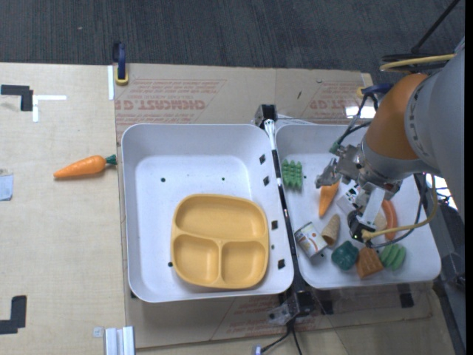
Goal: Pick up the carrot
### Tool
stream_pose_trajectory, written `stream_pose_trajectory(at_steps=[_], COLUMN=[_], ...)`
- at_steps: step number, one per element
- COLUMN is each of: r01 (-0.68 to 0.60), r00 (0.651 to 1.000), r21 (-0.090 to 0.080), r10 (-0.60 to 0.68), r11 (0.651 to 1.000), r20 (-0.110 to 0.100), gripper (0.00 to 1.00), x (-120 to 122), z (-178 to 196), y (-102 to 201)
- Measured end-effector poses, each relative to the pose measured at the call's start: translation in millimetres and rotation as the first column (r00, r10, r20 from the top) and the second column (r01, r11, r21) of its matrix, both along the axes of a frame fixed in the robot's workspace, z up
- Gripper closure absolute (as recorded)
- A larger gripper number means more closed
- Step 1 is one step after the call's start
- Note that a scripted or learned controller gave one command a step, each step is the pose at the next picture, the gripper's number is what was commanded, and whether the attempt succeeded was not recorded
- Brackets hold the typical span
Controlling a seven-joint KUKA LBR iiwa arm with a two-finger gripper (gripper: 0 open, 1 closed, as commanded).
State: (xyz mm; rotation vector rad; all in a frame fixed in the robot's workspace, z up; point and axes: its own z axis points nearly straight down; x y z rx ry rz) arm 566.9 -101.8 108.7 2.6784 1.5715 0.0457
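1. The carrot [81, 167] lies on the worktop [59, 257], far to the left of the end effector [334, 174] and outside both bins.
2. The end effector hangs over the right bin [314, 143]; whether it is open or closed cannot be told.
3. An orange cone-shaped piece [327, 198] sits just below it, but a grip on it cannot be confirmed.
4. A yellow divided plate [220, 240] rests in the left bin [148, 220], left of the end effector.
5. A green ridged toy [293, 174] lies just to its left.
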Motion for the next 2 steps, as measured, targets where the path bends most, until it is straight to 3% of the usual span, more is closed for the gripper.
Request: stream_pose_trajectory(at_steps=[1, 2], r01=[0.005, 0.005], r00=[1.0, 1.0], r21=[-0.004, -0.003], r10=[-0.005, -0.005], r11=[1.0, 1.0], r20=[0.009, 0.01], gripper=[1.0, 0.0], x=[3.5, 3.8], z=[14.1, 14.1], y=[-2.9, -1.8])
